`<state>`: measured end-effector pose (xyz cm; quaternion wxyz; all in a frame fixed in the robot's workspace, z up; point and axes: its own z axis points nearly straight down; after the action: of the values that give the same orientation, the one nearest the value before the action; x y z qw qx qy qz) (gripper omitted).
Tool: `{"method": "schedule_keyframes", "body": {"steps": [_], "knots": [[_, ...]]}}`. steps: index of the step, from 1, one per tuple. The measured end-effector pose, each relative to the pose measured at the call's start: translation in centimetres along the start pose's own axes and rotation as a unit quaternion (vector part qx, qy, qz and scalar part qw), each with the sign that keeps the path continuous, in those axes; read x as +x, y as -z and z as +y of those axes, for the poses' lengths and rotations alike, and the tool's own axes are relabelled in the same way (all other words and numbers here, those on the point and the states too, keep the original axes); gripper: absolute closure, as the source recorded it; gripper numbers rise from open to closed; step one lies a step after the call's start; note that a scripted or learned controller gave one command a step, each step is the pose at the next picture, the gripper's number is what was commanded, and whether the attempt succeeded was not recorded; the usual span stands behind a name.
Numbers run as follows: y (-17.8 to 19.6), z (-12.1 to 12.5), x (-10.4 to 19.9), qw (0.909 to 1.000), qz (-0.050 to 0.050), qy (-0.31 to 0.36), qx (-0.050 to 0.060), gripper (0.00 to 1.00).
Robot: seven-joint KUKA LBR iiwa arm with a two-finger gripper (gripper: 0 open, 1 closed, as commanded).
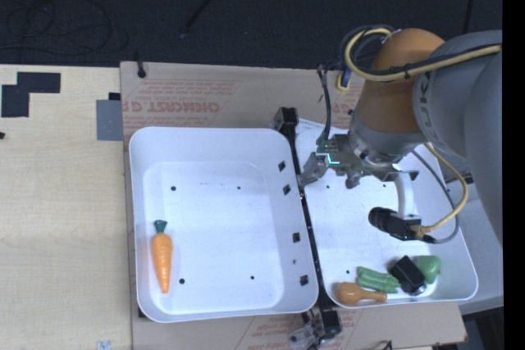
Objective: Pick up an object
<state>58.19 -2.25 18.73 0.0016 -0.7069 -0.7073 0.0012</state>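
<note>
The grey arm [463, 106] reaches in from the right side of the view, and its orange band [398, 98] stands just above the wrist. The gripper [335, 170] hangs over the upper left part of the right bin [361, 238], close beside the wall where the two bins meet. Whether its fingers are spread or pressed together cannot be told from this view, and no object can be seen between them.

The objects for picking all lie apart from the gripper. In the same bin, well below the gripper and to its right as the view shows it, a small group lies along the bottom wall. There is a long green toy vegetable [376, 279] and, touching its right end, a black block [408, 275] that lies tilted. A second green piece [429, 265] sits against the far side of the black block. A tan pear-shaped toy [358, 293] lies just under the long green one, nearest to the bin's bottom edge.

Far to the left of the gripper and lower in the view, a toy carrot [162, 258] lies alone in the left bin [221, 209]. It is near that bin's left wall, and its green top points up the view.

Both bins rest on a brown cardboard sheet [205, 90], which lies on the pale wooden desk [57, 217].
</note>
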Motion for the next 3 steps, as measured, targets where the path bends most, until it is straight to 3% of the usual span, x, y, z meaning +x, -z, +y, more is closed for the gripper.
{"method": "schedule_keyframes", "body": {"steps": [1,2,3], "knots": [[-6.4,4.0,-7.4,1.0000,-0.002,-0.002,0.000,0.00],[-5.0,4.0,-7.1,1.0000,-0.001,-0.001,0.000,1.00],[23.9,6.2,-5.5,0.9999,-0.001,0.001,-0.010,1.00]]}}
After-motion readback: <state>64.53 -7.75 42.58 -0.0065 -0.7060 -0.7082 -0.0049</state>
